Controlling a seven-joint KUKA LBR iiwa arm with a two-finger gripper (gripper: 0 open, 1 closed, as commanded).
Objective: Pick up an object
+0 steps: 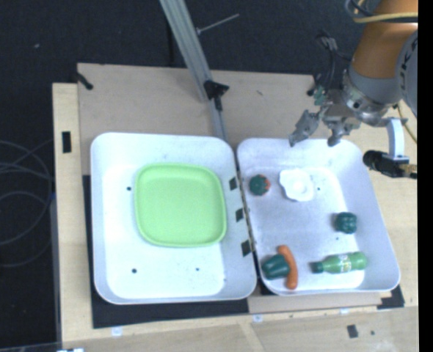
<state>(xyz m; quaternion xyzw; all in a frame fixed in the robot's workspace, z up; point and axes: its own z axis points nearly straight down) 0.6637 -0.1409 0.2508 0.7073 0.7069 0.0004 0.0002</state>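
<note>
Nothing's picked yet: the claw [315, 133] hangs open and empty over the right bin's [381, 218] far rim, while the nearest candidate, a white lump [297, 185], sits just below it, untouched.

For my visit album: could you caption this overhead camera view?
Robot's open fingers hover over the right bin's far edge, above toys; a green plate lies in the left bin.

A single fixed camera looks down at a slant from above the table [158, 86], far enough back to take in both white bins [114, 270] side by side. The arm [381, 57] enters from the frame's right.
</note>
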